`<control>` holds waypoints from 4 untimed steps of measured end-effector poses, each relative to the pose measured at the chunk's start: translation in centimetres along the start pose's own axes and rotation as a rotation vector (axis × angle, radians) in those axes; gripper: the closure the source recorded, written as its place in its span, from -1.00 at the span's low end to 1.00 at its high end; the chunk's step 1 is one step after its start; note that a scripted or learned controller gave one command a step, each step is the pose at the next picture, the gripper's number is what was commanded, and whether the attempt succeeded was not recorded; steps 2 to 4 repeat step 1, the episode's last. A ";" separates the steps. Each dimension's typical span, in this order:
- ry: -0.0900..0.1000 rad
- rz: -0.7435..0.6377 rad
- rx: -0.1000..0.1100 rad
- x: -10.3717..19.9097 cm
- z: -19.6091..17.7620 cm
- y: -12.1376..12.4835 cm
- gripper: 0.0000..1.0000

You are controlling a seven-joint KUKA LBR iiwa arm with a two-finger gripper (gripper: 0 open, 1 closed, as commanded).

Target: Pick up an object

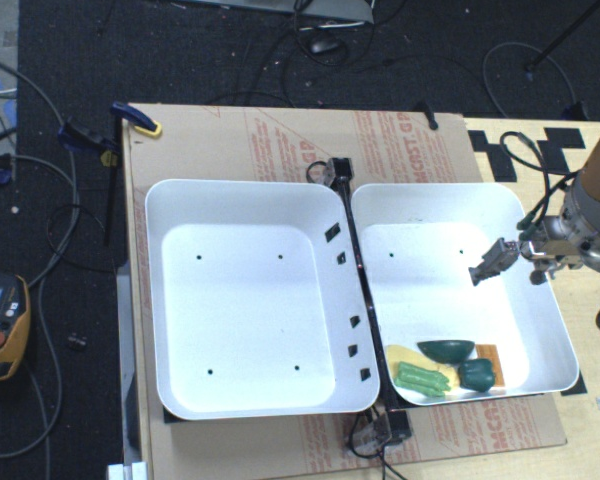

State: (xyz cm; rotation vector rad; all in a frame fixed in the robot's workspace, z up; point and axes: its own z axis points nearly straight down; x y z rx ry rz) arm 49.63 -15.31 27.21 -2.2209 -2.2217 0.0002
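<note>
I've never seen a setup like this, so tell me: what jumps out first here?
Two white bins sit side by side on a bench; the left bin and right bin touch along a black seam. A small heap of green toys, with something yellow and orange under them, huddles in the right bin's near corner. The gripper hangs over that bin, above and apart from the heap.

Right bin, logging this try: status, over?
Gripper above right bin, nothing between fingers. Objects clustered at near edge: green piece, dark bowl, teal piece. Path clear.
</note>
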 end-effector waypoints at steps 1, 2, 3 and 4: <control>0.002 0.001 0.007 -1.8 18.8 1.6 -1.00; 0.002 0.001 0.007 -1.8 18.8 1.6 -1.00; 0.002 0.001 0.007 -1.8 18.8 1.6 -1.00; 0.002 0.001 0.007 -1.8 18.8 1.6 -1.00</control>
